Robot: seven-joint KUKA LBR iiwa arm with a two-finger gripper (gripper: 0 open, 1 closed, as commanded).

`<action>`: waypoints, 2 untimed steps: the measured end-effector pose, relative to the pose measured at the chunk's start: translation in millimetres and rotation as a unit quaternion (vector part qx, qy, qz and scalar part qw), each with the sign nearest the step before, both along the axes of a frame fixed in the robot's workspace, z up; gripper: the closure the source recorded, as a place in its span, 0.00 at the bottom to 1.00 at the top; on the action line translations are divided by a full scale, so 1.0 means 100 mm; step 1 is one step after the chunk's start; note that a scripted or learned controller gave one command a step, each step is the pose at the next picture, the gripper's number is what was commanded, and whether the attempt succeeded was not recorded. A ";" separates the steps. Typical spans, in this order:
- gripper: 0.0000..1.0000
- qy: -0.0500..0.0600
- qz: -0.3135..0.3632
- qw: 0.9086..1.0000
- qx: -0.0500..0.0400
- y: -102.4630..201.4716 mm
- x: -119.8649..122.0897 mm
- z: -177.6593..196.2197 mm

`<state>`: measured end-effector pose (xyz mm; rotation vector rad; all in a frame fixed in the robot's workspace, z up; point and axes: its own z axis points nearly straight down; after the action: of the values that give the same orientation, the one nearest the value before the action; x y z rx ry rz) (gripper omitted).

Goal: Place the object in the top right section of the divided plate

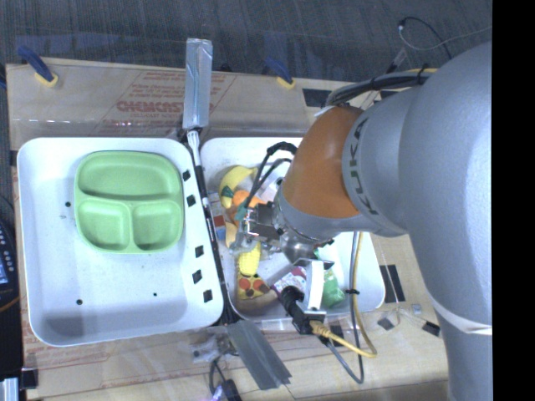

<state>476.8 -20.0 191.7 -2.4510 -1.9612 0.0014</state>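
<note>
The green divided plate (pixel 129 200) lies in the left bin (pixel 50 249), with one long section at the top and two smaller ones below. My gripper (pixel 248 228) is low over the left side of the right bin (pixel 368 295), among a pile of small toys. A yellow toy (pixel 236 178) and an orange piece (pixel 241 197) lie just above it, and another yellow piece (pixel 249 263) lies just below. The wrist hides what is directly under the gripper.
The grey arm with its orange band (pixel 326 174) covers most of the right bin. A green item (pixel 333 289) and an orange-yellow toy (pixel 247 287) lie near that bin's front. A divider wall (pixel 205 224) with black marks separates the bins. A yellow cable (pixel 351 345) hangs by the front edge.
</note>
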 end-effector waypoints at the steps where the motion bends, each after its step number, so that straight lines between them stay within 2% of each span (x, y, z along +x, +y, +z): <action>1: 1.00 0.001 0.085 0.996 0.000 0.82 -0.01 -0.01; 2: 1.00 0.002 0.123 0.992 -0.001 1.66 0.11 -0.27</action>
<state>487.4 146.2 164.8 -2.1921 -2.2467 0.0079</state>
